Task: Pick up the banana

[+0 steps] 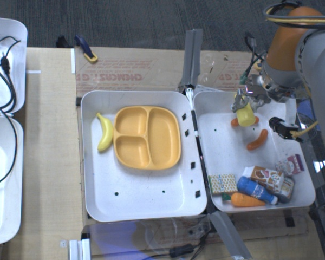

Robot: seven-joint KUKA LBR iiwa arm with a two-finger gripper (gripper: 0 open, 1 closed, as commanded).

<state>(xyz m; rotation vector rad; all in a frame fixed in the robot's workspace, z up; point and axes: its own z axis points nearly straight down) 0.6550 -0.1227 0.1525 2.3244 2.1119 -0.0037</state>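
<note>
The banana (104, 132) is yellow and lies curved at the left side of the left bin (143, 202), right beside a yellow divided plate (148, 137). My gripper (244, 105) hangs over the back of the right bin (222, 145), far to the right of the banana. Its fingers are closed on the rim of a small yellow cup (246, 115), which hangs tilted under them.
The right bin holds a small orange piece (235, 122) under the cup and a sausage (258, 140). At its front are a blue bottle (257, 190), a carrot (247, 200), a snack box (222, 183) and packets (272, 179). A grey post (192, 58) stands behind the bins' shared edge.
</note>
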